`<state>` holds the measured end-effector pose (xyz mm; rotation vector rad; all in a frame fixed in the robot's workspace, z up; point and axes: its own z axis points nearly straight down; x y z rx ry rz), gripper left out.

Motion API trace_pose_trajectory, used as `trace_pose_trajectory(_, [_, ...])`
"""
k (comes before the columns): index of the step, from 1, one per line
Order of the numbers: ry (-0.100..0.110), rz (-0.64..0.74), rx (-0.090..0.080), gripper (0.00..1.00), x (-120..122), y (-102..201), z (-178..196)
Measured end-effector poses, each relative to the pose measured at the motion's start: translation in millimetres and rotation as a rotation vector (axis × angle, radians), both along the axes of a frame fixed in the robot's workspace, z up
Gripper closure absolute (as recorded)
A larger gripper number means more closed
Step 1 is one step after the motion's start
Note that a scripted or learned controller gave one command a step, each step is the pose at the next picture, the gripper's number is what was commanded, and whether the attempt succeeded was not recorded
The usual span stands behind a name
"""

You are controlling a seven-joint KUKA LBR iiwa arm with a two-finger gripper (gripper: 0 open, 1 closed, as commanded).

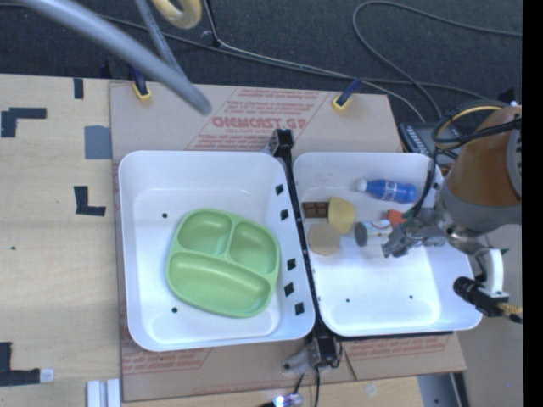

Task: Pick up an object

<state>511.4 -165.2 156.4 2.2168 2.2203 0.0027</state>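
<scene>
A wooden bench (51, 253) marked with dark tape (85, 202) meets dark carpet (339, 32) crossed by black cables (399, 11). A printed cardboard sheet (254, 113) lies on the bench, clamped at its far edge.

A thick robot arm (482, 185) with a rounded grey body and a wide orange band. Black cables loop over its top. Its gripper (399, 242) is small, dark grey metal, with red and green specks nearby.

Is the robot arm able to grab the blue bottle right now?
Probably yes. The blue bottle lies in the right bin near its far wall, with nothing on top of it, and the gripper hovers close beside it.
</scene>
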Motion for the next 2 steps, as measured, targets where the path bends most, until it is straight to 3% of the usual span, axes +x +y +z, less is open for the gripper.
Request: trace_pose_trajectory(2, [0.000,0.000,0.000,1.00,12,-2,95])
